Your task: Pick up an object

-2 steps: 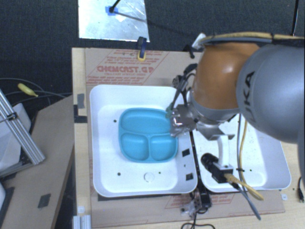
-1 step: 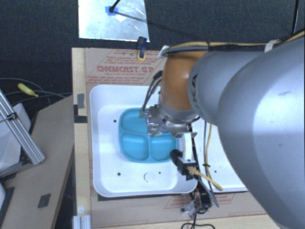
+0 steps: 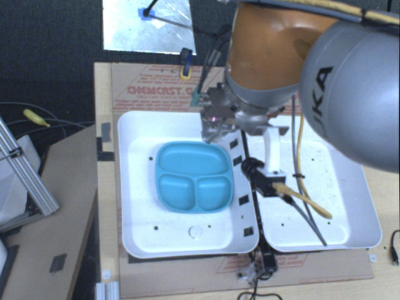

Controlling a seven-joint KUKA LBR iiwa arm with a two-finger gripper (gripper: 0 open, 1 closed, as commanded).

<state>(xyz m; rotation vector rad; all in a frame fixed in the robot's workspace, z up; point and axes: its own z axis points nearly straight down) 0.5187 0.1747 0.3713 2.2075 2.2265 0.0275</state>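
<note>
Item one, the task's thing: a blue divided plate (image 3: 192, 177), three compartments, lying flat in the middle of the left bin (image 3: 139, 230), its right rim close to that bin's right wall. I judge it light, stiff moulded plastic, smooth and likely slippery; no fragility expected. Lying flat, its faces offer nothing to pinch. I would take it by the raised outer rim, or by one of the ridges dividing the compartments, one finger each side.

Item two, the gripper (image 3: 212, 132): it hangs above the plate's far rim, toward the left bin's far right corner. The wrist body covers it, so I cannot tell its state, nor whether it touches the plate.

Item three, the left bin: shallow, white, holding the plate alone as far as I can make out.

Item four, the right bin (image 3: 350, 230): shallow, white; I see cables (image 3: 306, 202), yellow and dark, trailing across its near left part. Much of it lies hidden beneath the arm (image 3: 337, 67).
</note>
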